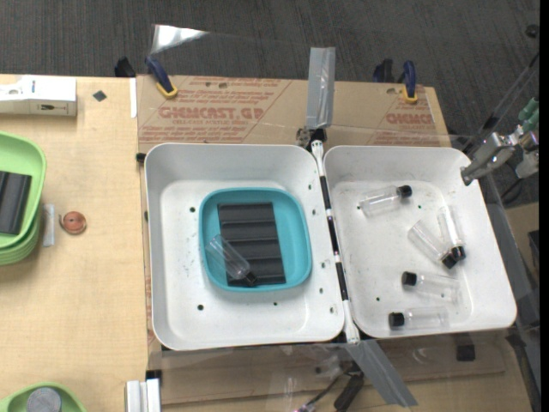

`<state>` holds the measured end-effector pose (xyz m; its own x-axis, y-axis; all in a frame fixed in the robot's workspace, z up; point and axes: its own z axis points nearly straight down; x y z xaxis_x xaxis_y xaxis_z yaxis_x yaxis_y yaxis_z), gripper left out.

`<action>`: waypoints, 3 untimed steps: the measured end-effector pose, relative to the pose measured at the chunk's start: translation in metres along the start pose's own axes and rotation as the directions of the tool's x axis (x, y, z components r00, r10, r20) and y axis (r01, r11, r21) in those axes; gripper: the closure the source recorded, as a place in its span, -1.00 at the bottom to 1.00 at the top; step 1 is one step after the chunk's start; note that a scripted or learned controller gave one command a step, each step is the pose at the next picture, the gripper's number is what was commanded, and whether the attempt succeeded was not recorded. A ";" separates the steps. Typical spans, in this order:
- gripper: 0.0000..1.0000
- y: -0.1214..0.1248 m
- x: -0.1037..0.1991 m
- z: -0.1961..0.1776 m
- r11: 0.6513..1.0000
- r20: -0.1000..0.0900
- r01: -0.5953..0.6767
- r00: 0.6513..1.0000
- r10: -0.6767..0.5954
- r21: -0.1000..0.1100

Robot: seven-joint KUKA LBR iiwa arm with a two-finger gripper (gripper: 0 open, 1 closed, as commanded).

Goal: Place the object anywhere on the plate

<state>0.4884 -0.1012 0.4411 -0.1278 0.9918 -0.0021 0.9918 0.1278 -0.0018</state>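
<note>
A clear vial with a black cap (pixel 226 258) lies slantwise on the teal plate (pixel 296 230), resting against the dark ribbed insert (pixel 253 230) that covers the plate's middle; judged from that, the placing looks done. The plate sits in the left bin (pixel 171 256), well clear of the walls.

In the right bin (pixel 493 256) several more capped vials lie scattered: one near the top (pixel 383 200), a pair leaning together at the right (pixel 437 239), one lower down (pixel 429 281) and one near the front wall (pixel 418 318).

The end effector (pixel 497 151) is at the far right edge, above the right bin's outer corner and well apart from every vial. Whether it is released or clenched cannot be told from this angle.

The risks look small but real. The vial is round and lies on ribs, so it may roll toward the plate's rim if the counter (pixel 77 316) is jolted. Should the program reach again, the transparent, crowded vials could cause a missed or double pick.
</note>
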 end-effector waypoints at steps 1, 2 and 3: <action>-1.00 0.000 0.000 0.000 1.000 0.000 0.000 1.000 0.000 0.000; -1.00 0.000 -0.108 0.003 0.992 0.000 -0.125 0.992 0.125 0.001; -1.00 0.000 -0.108 0.003 0.992 0.000 -0.124 0.992 0.124 0.001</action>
<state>0.5021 -0.2086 0.4386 -0.0040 1.0000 -0.0024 1.0000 0.0040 -0.0026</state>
